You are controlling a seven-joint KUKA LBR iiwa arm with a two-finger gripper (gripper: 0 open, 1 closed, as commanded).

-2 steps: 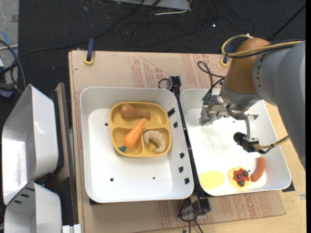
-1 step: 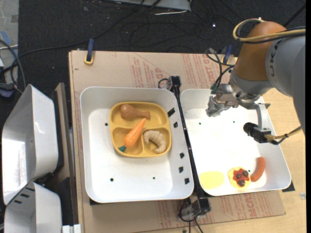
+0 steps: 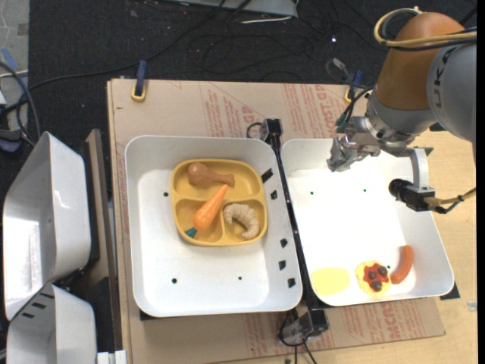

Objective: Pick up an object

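The gripper point(image 3: 342, 158) hovers over the right bin's point(image 3: 356, 218) far edge; whether its fingers are apart cannot be told. A sausage point(image 3: 402, 265) lies well apart, near that bin's front corner.

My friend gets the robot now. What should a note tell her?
Gripper: up over the far edge of the right bin, nothing seen in it.
Right bin, near edge: sausage, small pizza slice, yellow disc.
Left bin: yellow divided plate holding a drumstick, carrot and shrimp.
Done: nothing picked.
Left: grab one toy.
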